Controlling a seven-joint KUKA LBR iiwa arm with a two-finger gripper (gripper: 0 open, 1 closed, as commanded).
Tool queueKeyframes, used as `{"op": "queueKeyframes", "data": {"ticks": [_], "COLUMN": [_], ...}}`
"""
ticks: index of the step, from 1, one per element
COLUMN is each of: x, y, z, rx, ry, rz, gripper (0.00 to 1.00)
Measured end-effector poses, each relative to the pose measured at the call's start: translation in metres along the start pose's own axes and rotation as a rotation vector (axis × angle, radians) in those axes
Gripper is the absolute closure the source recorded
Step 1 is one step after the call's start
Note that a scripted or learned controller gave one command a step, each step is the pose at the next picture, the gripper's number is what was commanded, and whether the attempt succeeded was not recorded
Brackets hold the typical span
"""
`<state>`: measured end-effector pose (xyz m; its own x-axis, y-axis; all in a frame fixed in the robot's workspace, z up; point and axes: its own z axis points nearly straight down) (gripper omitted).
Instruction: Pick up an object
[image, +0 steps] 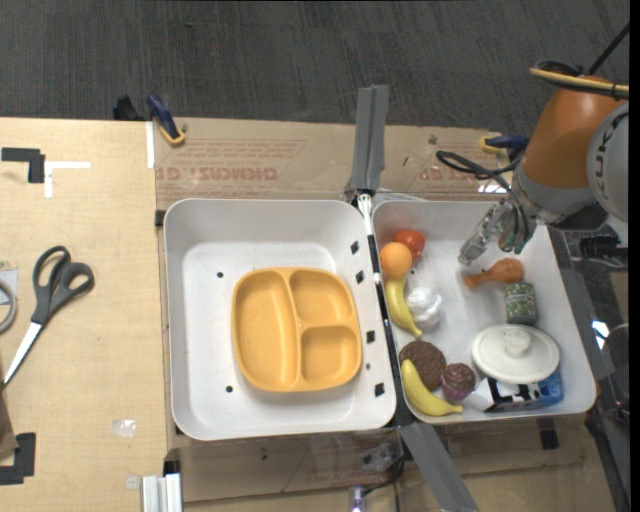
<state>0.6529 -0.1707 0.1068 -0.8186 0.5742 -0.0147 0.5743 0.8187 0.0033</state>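
- Objects for picking lie in the right bin (566, 300), all below or to the left of the claw (478, 252), which hangs over that bin's upper middle.
- Scissors (45, 292) rest on the wooden bench far to the claw's left, well apart from both bins.
- Left bin (190, 330), left of the claw, bears a yellow divided plate (297, 328) with three compartments.
- Red tomato (408, 241) and orange fruit (396, 259) sit touching each other just left of the claw, against the right bin's left wall.
- Yellow banana (402, 307) lies below the orange, down-left of the claw, with a small white crumpled thing (424, 305) just beside it.
- Brown round cookie-like toy (424, 361) lies further below, touching a second banana (426, 395) and a small dark red cup-shaped thing (460, 379).
- The claw points down and to the left under the orange band; whether it is released or clenched I cannot tell, and nothing is seen between its tips.
- Orange drumstick-shaped toy (497, 272) lies just down-right of the claw, close to the tips.
- Green patterned can (519, 301) stands below the drumstick toy.
- White lidded bowl (515, 351) sits below the can, well under the claw, over a blue-and-white item (530, 394) at the bin's lower edge.
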Motion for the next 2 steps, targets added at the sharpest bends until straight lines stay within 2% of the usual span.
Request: {"op": "queueKeyframes", "data": {"ticks": [1,2], "x": [0.0,-0.001], "y": [0.0,0.001], "z": [0.0,-0.011], "rx": [0.0,-0.001], "ry": [0.0,-0.006], "rz": [0.0,-0.003], "gripper": [0.0,1.0]}}
